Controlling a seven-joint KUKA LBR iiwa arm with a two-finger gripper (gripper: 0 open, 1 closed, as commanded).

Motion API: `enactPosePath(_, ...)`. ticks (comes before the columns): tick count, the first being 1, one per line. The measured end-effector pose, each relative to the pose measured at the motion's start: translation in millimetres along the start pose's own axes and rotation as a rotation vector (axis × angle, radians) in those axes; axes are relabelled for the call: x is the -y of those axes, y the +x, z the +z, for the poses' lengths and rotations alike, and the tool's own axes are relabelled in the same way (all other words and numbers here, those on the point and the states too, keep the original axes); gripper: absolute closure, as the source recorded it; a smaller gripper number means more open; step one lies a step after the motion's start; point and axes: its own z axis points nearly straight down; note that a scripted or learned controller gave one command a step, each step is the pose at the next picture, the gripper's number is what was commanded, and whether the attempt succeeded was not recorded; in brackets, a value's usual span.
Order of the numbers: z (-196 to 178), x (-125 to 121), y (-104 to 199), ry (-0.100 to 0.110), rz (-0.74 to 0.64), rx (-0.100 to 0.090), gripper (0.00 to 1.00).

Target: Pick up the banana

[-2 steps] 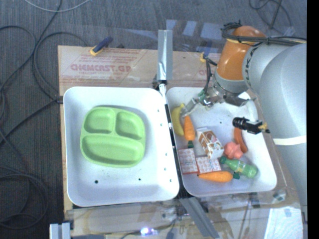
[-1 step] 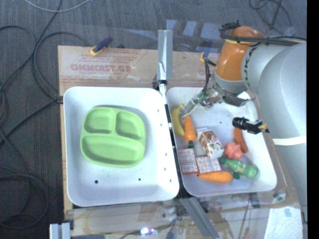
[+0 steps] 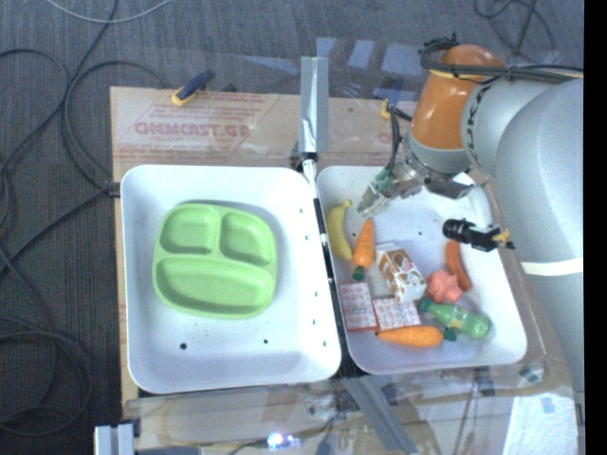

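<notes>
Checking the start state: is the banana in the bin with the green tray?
No. The banana lies in the right bin, against its left wall, beside a carrot; the green tray sits in the left bin.

Grey arm (image 3: pixel 541 159), orange wrist band (image 3: pixel 441 112)

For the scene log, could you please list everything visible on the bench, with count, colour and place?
Bins: two, white, side by side.
Divided tray: one, green, in the left bin.
Banana: one, yellow, right bin, against its left wall.
Carrots: two, orange, right bin; one beside the banana, one near the front.
Small cartons: about three, white and red, right bin middle.
Bottle: one, green, right bin front right.
Arm: one, grey with orange band, from the right.
Tool: one, above the right bin's far left corner, near the banana.
</notes>
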Motion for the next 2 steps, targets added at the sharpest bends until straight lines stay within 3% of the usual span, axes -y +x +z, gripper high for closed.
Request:
enactPosePath(1,0.8,0.5,1.2,0.004,-0.001,-0.003,0.0)
enactPosePath(2,-43.9,1.1,3.4,0.009,0.129,-0.016,0.0)
